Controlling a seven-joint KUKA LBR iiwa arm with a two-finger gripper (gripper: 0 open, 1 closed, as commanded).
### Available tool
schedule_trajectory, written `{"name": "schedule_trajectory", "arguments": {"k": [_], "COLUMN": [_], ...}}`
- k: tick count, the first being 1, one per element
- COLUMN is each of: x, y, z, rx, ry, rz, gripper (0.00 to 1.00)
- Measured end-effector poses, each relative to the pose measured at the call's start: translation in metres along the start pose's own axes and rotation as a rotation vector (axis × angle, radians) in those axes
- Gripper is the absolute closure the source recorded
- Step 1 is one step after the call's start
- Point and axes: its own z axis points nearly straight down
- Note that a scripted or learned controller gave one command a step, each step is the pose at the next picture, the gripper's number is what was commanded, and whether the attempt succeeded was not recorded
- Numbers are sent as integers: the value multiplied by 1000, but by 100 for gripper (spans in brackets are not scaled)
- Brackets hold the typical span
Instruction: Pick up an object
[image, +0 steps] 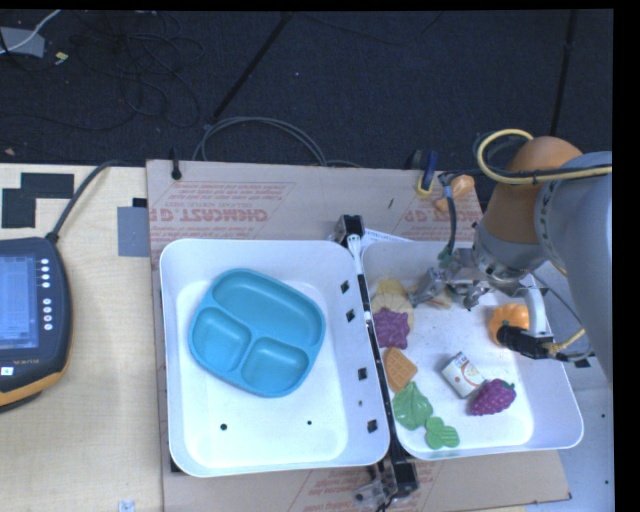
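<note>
The gripper (447, 285) hangs low over the back of the right bin (560, 425), and whether it is released or clenched I cannot tell. Just left of it lies a pale yellow piece (392, 296) with purple grapes (391, 327) under that; nearer the camera and left sit an orange wedge (400, 367) and two green leaves (424, 417), while nearer the camera and right are a small carton (461, 374) touching a second grape bunch (493, 396). An orange fruit (508, 319) lies to its right, and far to its left the other bin (190, 430) holds a blue tray (257, 331).
</note>
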Motion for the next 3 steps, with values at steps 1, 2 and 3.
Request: {"name": "schedule_trajectory", "arguments": {"k": [1,2,3], "x": [-53,-55,-56], "y": [3,2,-64], "z": [-86,-9,3], "rx": [-10,-4,3], "ry": [-4,0,2], "rz": [3,1,2], "gripper": [0,0,0]}}
